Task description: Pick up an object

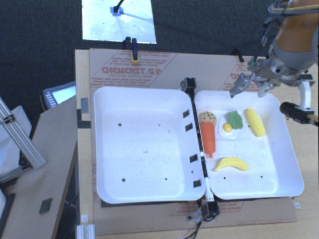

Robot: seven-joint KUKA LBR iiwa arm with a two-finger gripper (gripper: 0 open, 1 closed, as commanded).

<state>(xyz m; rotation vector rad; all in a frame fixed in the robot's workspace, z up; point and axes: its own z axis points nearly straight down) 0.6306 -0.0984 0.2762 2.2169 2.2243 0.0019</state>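
The arm (298,29) was grey and rounded, with a broad orange band — a smooth, glossy ring — just above the wrist. Grey cables looped along its upper side near the band. Below the band the wrist narrowed to a darker grey collar with small fittings. The gripper (251,86) was metallic grey, its two fingers thin and angular — spread apart at the tips. A white bracket with a black cylindrical piece stuck out beside the wrist.
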